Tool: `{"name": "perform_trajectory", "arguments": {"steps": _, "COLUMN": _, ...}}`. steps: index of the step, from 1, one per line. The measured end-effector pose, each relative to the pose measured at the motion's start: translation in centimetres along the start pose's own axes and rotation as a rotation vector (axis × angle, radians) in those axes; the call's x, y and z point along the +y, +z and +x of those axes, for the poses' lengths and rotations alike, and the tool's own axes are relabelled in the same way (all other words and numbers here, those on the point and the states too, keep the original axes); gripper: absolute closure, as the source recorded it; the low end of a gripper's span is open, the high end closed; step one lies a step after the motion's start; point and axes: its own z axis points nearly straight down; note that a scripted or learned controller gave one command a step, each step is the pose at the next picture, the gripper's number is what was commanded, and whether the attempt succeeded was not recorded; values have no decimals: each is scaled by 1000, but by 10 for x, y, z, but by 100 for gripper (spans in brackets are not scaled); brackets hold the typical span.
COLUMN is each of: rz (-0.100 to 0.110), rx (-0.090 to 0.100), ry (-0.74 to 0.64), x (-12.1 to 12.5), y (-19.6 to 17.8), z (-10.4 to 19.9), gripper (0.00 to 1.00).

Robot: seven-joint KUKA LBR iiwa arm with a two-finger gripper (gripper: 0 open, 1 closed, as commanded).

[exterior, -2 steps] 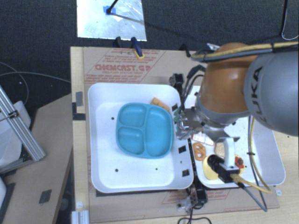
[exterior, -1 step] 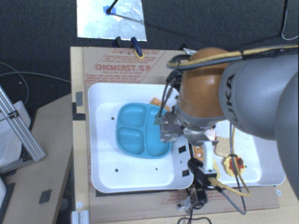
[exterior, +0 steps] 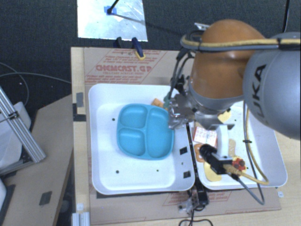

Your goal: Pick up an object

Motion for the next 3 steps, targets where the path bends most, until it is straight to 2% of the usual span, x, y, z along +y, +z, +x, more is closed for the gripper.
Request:
{"name": "perform_trajectory", "arguments": {"steps": 2, "rz": 5, "rx": -1, "ry": -12, "x": 0, "y": -17, "z": 0, "gripper": 100}}
{"name": "perform_trajectory", "arguments": {"steps": 3, "rz": -8, "rx": 1, "ry": 2, "x": 1, "y": -143, "z": -18, "gripper": 100}}
